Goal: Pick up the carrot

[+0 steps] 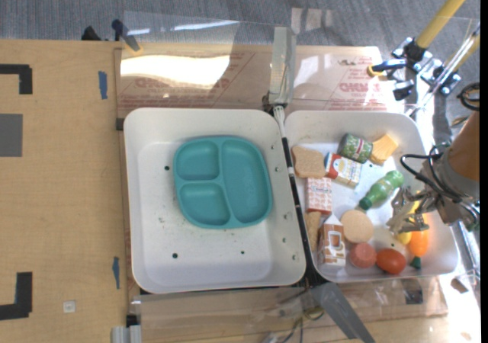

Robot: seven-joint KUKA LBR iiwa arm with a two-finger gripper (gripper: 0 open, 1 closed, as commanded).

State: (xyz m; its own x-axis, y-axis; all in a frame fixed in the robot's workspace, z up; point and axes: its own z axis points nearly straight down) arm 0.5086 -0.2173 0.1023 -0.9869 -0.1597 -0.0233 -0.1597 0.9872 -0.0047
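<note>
The carrot point(420, 242) is a short orange piece with a green tip. It lies at the near right end of the right bin point(433, 152). My gripper point(406, 216) hangs just above and to the left of the carrot, at its upper end. The grey arm with its orange band comes in from the right edge. Whether the gripper touches the carrot cannot be made out.
A red tomato point(390, 261), a pinkish round piece point(364, 255) and a beige bun point(357, 225) crowd the carrot's left. A green bottle point(379, 190), a can point(354, 147), cheese point(383, 148), bread point(309, 160) and cartons lie farther back. The left bin point(145, 204) holds a teal divided plate point(223, 181).
</note>
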